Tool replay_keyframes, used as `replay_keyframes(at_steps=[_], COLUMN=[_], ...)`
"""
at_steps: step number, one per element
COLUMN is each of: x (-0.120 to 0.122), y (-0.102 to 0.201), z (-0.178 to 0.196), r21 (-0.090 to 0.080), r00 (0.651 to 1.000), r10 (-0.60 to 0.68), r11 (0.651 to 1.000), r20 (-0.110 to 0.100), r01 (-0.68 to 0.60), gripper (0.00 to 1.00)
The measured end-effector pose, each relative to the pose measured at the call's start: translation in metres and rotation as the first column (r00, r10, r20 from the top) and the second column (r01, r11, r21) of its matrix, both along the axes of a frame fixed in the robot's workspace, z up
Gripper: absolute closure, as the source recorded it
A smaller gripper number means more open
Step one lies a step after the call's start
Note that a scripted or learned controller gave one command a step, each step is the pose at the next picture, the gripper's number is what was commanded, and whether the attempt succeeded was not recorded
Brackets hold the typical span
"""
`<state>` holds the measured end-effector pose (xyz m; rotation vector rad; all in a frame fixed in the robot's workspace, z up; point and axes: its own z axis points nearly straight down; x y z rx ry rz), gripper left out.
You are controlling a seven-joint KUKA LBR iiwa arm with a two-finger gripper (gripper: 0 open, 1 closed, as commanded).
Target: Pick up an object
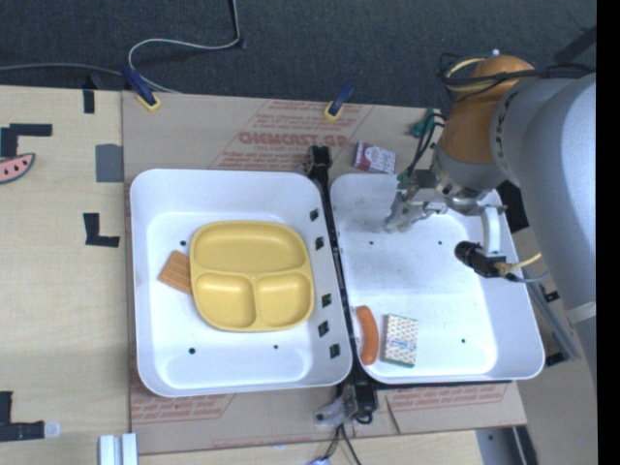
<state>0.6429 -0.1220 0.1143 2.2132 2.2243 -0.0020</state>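
1. The nearest candidates for picking lie in the right bin (504,347), along its near edge: an orange sausage-shaped piece (367,334) against the left wall and, just beside it, a small patterned packet (401,340). Both rest flat on the bin floor and nothing touches them.
2. The gripper (399,218) hangs over the far left part of that same bin, well apart from those two items (bare white floor lies between). Its fingers (392,225) point down and to the left, but they are too small and blurred to judge; I cannot tell how far apart they stand, and nothing is visible between them.
3. As to progress, I judge the pick not yet made: no object is lifted, and the approach, the closing on an item and the lift all remain to be done.
4. Further out, the left bin (155,356) holds a yellow divided tray (254,273) with a tan waffle-like piece (176,272) tucked at its left edge.
5. Behind the bins, a small red-and-white box (374,157) lies on the cardboard (252,139).
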Motion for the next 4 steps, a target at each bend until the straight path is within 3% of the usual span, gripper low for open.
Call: replay_keyframes(at_steps=[1,2,3,4], x=[0.0,0.0,0.0,0.0], y=[0.0,0.0,0.0,0.001], z=[0.0,0.009,0.009,0.018], r21=[0.0,0.0,0.0,0.001], r00=[1.0,1.0,1.0,1.0], r10=[0.0,0.001,0.001,0.001], r11=[1.0,1.0,1.0,1.0], r20=[0.0,-0.001,-0.001,-0.002], r01=[0.0,-0.001,-0.001,-0.001], gripper=[0.0,1.0,0.0,1.0])
